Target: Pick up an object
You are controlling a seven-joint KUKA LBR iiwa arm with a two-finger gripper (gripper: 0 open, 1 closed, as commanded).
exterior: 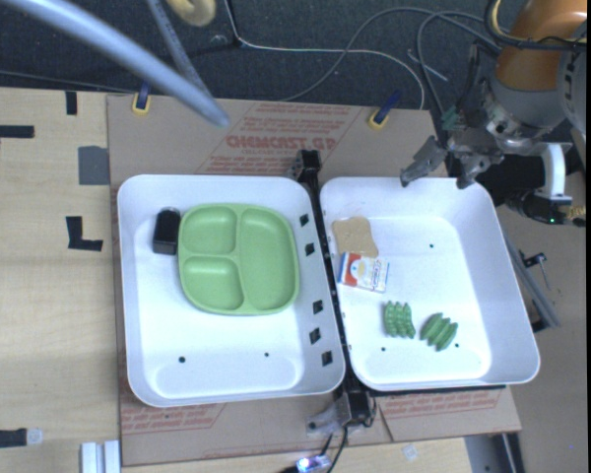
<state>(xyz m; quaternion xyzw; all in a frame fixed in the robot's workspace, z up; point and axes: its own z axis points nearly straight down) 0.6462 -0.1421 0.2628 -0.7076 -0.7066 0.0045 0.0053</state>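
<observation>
My gripper [441, 172] hangs above the far edge of the right bin [492, 264], its two fingers [415, 172] spread apart with nothing between them. Below it in that bin lie a tan cookie-like piece [353, 235], a small red and white packet [362, 271] and two green ridged pieces [398, 318] [438, 331] near the front. The left bin [143, 294] holds a green divided plate [239, 258] and a small black block [166, 231] at the plate's left side.
The bins sit side by side on a cardboard sheet [276, 131] on the wooden bench. Cables [374, 37] run across the dark floor behind. A grey pole [108, 42] slants across the top left. Black clips [315, 264] line the seam between bins.
</observation>
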